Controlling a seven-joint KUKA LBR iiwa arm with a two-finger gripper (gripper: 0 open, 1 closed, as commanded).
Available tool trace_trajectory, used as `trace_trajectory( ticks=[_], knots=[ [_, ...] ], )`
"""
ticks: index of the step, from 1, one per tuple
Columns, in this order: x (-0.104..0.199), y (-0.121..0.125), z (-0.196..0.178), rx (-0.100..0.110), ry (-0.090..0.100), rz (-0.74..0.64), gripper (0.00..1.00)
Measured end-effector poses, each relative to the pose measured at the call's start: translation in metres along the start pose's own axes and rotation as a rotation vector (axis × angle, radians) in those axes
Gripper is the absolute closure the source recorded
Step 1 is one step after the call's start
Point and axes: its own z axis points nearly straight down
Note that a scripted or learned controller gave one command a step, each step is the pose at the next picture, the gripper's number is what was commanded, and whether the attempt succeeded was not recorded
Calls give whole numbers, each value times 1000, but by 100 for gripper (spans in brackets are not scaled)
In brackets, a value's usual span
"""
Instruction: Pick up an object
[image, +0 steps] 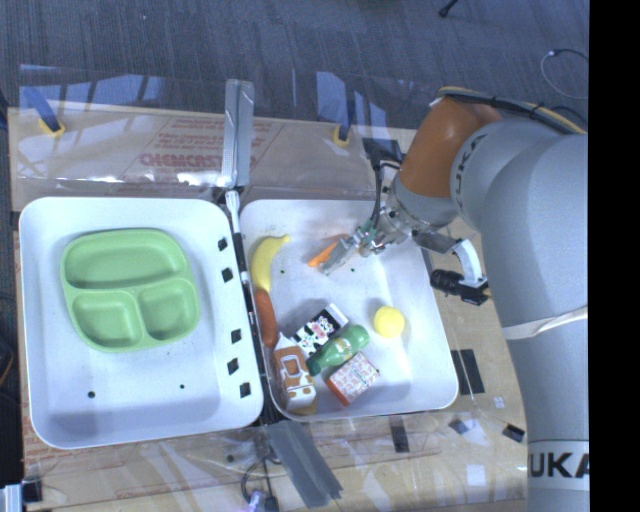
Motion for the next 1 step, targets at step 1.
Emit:
trace_trajectory(
  ticks=[1],
  knots=[
    [-2, 2, -13, -11, -16, -3, 100]
  ],
)
